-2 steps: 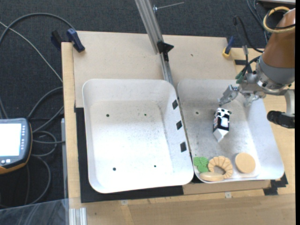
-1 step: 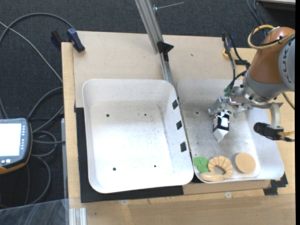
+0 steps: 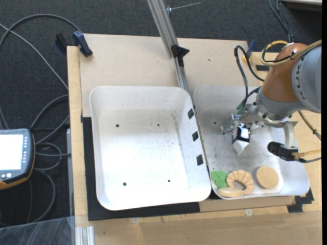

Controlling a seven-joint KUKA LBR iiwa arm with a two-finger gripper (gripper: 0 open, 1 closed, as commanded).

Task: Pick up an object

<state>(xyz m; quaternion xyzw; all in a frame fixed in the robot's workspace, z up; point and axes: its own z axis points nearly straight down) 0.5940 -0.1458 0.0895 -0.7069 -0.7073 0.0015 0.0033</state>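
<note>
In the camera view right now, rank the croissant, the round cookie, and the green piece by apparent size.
1. croissant, largest
2. round cookie, somewhat smaller
3. green piece, smallest, though the croissant may hide part of it

All lie along the right bin's near edge.

A robotics laboratory: a plain wooden counter (image 3: 127, 60) stands on dark grey carpet (image 3: 102, 9), bearing two shallow white plastic bins (image 3: 148, 147). Loose grey cables (image 3: 30, 80) trail across the floor beside a handheld control pendant with a lit screen (image 3: 14, 156). A slanted aluminium mounting rail (image 3: 163, 24) and a blue clamp (image 3: 82, 43) mark the test rig.
</note>
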